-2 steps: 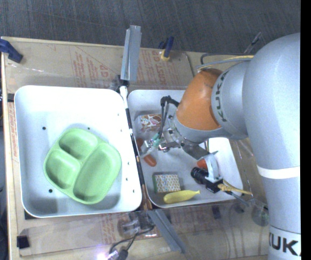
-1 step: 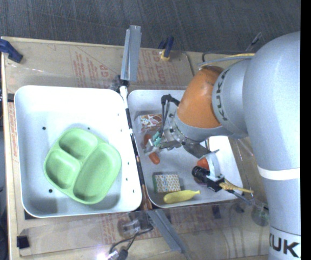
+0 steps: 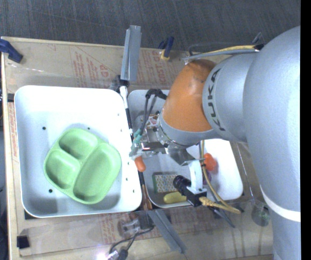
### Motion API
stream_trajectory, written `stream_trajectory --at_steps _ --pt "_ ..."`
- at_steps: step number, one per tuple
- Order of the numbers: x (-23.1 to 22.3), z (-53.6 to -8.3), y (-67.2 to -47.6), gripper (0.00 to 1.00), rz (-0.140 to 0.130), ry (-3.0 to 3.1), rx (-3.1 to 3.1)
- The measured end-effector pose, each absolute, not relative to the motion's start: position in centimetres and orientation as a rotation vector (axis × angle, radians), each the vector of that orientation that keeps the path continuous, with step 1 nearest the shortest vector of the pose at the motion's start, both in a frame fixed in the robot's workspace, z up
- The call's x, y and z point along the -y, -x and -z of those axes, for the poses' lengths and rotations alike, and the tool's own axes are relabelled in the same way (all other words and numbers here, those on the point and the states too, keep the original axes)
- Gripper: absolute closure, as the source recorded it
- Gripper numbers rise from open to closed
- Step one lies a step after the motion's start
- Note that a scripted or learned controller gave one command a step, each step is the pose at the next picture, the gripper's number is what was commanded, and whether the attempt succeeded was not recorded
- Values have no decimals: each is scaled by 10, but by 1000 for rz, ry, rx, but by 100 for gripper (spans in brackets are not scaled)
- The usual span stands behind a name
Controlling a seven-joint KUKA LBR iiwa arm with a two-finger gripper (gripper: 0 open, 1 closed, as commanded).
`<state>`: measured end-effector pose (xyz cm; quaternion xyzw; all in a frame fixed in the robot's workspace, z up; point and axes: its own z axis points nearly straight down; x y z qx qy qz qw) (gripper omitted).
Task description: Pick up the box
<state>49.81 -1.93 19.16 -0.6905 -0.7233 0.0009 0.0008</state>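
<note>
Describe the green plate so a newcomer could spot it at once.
Start at the left bin, the white one away from the arm. The green plate lies in its lower half. It is pale green, rounded, and split into three compartments.

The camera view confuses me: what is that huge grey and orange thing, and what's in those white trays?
You are looking down, at a slant, from a fixed camera above a workbench. The big grey shape with the orange band is a robot arm reaching in from the right. Its claw hangs low over the right bin; I cannot tell whether it is open or holds anything. The left bin holds a green divided plate. In the right bin, partly hidden by the arm, lie a small box with a grey patterned top, a yellow object beside it, and some orange pieces. The arm is meant to pick up the box.
</note>
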Motion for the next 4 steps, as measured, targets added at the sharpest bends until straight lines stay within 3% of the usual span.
stream_trajectory --at_steps 1,2,3,4 --pt "-6 -337 -500 100 2 1882 2517" --pt "51 -313 -516 100 -5 2204 2232" --pt "2 -321 -491 100 -5 2318 2115" --pt "2 -321 -491 0 -5 2317 2115"
